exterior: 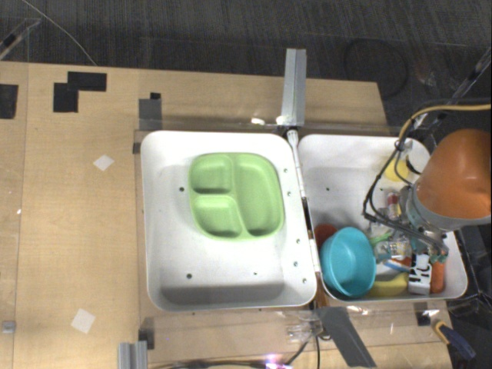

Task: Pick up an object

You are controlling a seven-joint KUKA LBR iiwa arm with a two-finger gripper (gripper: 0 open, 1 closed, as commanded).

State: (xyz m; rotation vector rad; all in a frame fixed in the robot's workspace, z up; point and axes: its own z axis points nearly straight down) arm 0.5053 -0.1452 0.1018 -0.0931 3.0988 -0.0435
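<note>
A light green divided plate (234,195) lies in the left bin (169,275). In the right bin (338,167) a blue bowl (348,262) rests tilted at the front left, with a red object (324,231) behind it and a yellow object (390,284) beside it. An orange object (437,277) lies at the front right. The arm's orange band (460,175) hangs over the right bin's right half. My gripper (403,246) reaches down among the small items just right of the blue bowl; cables and the wrist hide its fingers.
A metal divider post (293,91) stands behind the seam between the bins. Black and yellow cables (384,183) loop off the wrist over the right bin. The wooden bench (69,229) stretches left of the bins.
</note>
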